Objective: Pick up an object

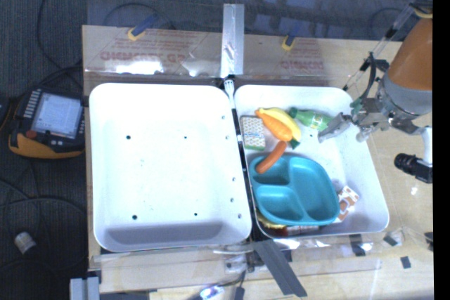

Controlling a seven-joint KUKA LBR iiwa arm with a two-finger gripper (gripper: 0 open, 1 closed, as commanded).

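Note:
The right bin (pixel 365 172) holds a blue divided tray (pixel 295 190), an orange carrot (pixel 271 157) leaning on the tray's rim, a yellow and orange banana-like toy (pixel 279 123), a green bottle (pixel 311 119) and a pale checked packet (pixel 253 132). A printed packet (pixel 346 201) sticks out from under the tray at the front right. My gripper (pixel 344 133) hangs over the bin's back right part, just right of the green bottle. It is open, with nothing between its fingers.
The left bin (pixel 162 165) lies beside the right one, with a metal divider post (pixel 233 38) at the back between them. A handheld pendant (pixel 49 123) sits on the floor far left. The arm's orange band (pixel 415 60) is at the right.

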